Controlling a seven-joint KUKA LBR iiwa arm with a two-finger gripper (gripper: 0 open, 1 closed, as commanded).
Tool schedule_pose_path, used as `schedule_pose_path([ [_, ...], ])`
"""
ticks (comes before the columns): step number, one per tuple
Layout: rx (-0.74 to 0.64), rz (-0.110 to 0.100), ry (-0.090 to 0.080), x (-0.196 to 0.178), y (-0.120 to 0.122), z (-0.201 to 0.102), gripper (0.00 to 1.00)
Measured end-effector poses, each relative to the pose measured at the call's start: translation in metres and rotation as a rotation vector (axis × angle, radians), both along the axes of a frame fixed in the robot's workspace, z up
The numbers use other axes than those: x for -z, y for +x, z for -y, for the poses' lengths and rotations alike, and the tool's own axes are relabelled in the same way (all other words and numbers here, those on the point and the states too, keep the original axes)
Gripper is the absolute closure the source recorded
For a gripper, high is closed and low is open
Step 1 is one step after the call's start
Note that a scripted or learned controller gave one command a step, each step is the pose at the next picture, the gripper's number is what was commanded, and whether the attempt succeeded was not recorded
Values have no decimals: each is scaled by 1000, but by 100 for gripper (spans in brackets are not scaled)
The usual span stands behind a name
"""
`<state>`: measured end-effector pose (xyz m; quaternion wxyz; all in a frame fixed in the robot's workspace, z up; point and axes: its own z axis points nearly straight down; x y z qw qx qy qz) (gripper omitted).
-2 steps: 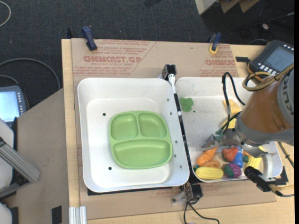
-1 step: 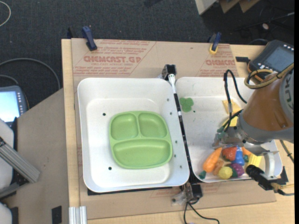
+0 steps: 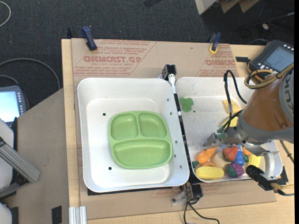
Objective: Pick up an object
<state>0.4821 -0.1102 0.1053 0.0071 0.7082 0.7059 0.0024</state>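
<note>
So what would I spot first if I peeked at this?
Probably the big green tray with three sections, lying in the left white bin. Next, the bright heap of toy food in the right bin's near corner, like the yellow corn and purple grapes, with the grey-and-orange robot arm reaching over it.

Grey arm (image 3: 280, 125) with a broad, glossy orange-brown band (image 3: 264, 108) above the wrist and a lighter grey ring beneath it. Black cable (image 3: 227, 85) looped beside the band, a yellow-and-black cable (image 3: 261, 77) coiled near the top. Small dark metal gripper (image 3: 219, 138) at the tip, too blurred for screws or markings to be read.
</note>
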Motion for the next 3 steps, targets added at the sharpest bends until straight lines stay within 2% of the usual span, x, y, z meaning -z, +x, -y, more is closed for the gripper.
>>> schedule_pose_path([
  [1, -7, -14, 17, 21, -1, 58, 0],
  [2, -3, -9, 6, 10, -2, 61, 100],
  [3, -4, -4, 0, -47, 34, 96, 100],
])
